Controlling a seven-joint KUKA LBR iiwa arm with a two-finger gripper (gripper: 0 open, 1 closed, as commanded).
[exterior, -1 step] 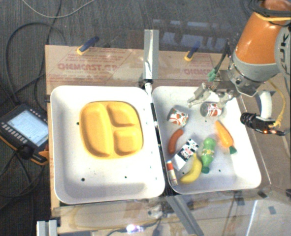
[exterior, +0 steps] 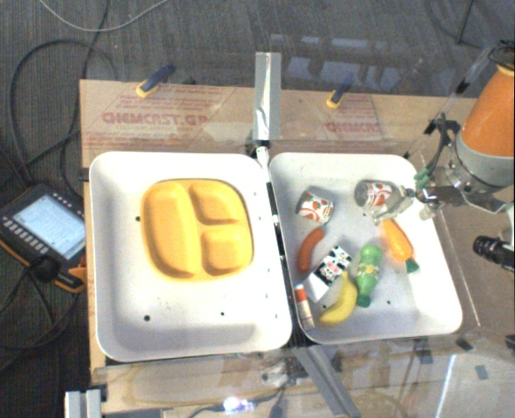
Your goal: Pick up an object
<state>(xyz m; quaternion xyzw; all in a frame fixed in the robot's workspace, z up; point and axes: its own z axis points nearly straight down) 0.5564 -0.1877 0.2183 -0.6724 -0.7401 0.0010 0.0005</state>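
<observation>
Over the right bin [exterior: 433,313], by its far right edge: the gripper [exterior: 411,195]. Just left of it, maybe touching: a red-and-white cup [exterior: 376,194] on its side. Can't tell if open or closed.

bench [exterior: 109,120] w/ 2 white bins [exterior: 118,320]

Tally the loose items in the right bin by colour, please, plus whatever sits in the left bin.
Orange: 2, sausage, carrot
Yellow: 2, banana, divided tray in the left bin
Green: 1, bottle
Red and white: 2, cup, can
Black and white: 1, carton
Small tube: 1
Total: 9
</observation>
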